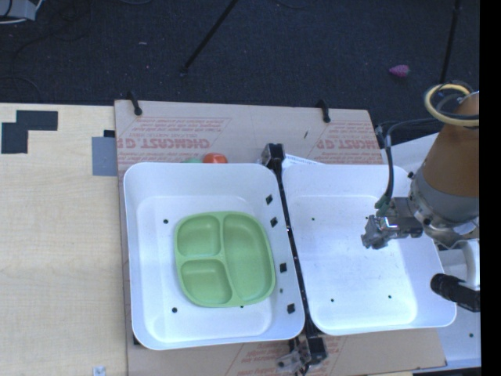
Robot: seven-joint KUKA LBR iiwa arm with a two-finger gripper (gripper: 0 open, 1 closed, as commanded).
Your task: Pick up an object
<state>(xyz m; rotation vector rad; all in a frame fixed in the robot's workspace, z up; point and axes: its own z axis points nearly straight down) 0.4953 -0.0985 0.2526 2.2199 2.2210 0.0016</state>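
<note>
In the camera view, two white bins are seen side by side on a sheet of cardboard (pixel 172 135), which lies on a pale wooden surface (pixel 55 249). A green plate (pixel 225 258) lies flat on the floor of the left bin (pixel 149 288), about midway between its far and near walls and somewhat closer to its right wall than to its left. The plate is divided into three compartments: a long one on the right and two smaller ones on the left, one far and one near. Its rim is apart from all four bin walls.

A black strip (pixel 286 233) runs from far to near between the two bins. Just behind the far rim of the left bin, on the cardboard, a small orange thing (pixel 215 159) is partly hidden by the rim.

The arm (pixel 458 155) reaches in from the right, and its orange band is seen above the grey wrist. The claw (pixel 376 232) is placed over the right part of the right bin (pixel 344 288), near that bin's right wall and about midway between its far and near walls. It is well apart from the plate, with the black strip between them. Whether the claw is apart or together cannot be told from this angle.

Beyond the surface, a dark floor (pixel 235 37) is seen, and a small purple thing (pixel 399 70) lies on it at the far right.
</note>
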